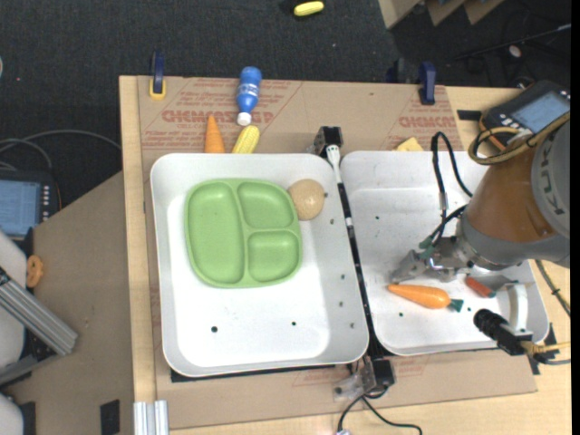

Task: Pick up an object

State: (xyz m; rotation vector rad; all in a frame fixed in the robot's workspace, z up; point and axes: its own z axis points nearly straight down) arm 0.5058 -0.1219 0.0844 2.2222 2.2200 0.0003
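Observation:
An orange toy carrot (419, 294) with a green tip lies in the right white bin (390, 188), near its front. My gripper (428, 261) hangs low in that bin, just above and behind the carrot, and nothing shows in its grasp. The grey arm with its orange band comes in from the right and hides the bin's right side. A small red object (478, 285) peeks out to the right of the carrot, under the wrist.
The left white bin (245, 324) holds a green divided plate (243, 232) and a tan round object (307, 198) at its far right corner. Behind the bins on the bench lie a blue-and-white bottle (247, 93), an orange piece (213, 136) and a yellow piece (246, 139).

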